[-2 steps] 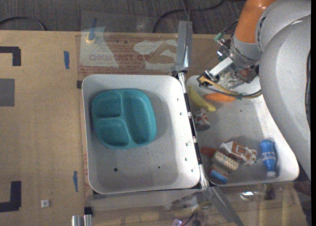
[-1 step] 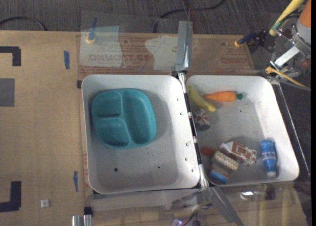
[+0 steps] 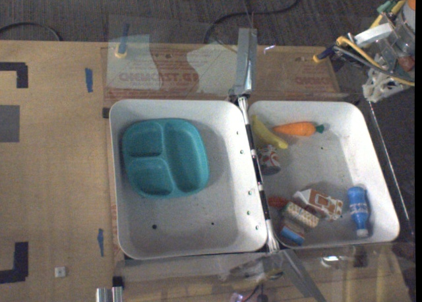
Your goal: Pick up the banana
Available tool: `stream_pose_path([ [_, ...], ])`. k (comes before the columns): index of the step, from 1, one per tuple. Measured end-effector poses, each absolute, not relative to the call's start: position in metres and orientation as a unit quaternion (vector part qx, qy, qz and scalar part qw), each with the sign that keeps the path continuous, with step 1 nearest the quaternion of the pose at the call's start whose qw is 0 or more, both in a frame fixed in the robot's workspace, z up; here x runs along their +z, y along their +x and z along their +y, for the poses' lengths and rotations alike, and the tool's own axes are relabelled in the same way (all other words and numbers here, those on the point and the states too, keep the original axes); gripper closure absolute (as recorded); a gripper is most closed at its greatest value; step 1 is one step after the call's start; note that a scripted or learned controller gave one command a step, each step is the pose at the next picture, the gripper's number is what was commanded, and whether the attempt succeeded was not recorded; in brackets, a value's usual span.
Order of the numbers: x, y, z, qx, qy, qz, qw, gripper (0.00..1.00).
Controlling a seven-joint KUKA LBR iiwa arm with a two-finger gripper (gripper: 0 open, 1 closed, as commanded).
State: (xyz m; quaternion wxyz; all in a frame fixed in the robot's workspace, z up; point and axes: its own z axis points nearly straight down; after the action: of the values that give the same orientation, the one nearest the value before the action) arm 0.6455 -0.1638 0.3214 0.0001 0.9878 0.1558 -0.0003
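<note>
The yellow banana [image 3: 266, 132] lies in the right bin [image 3: 376, 162], along its left wall near the far corner, just left of an orange carrot [image 3: 298, 129]. My gripper [image 3: 382, 86] is at the upper right of the camera view, outside the right bin's far right corner and well away from the banana. Cables and yellow parts crowd the wrist, and nothing shows between the fingers.
A teal divided plate [image 3: 165, 156] sits in the left bin [image 3: 132, 228]. The right bin also holds a small can [image 3: 269, 159], a blue bottle [image 3: 358, 210], a carton [image 3: 321, 203] and other small packets [image 3: 298, 220] toward the near side.
</note>
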Motion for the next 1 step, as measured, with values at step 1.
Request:
stream_pose_path([
  [1,0.3167,0.5190,-0.1377,-0.0017,0.995,0.101,-0.001,1.00],
])
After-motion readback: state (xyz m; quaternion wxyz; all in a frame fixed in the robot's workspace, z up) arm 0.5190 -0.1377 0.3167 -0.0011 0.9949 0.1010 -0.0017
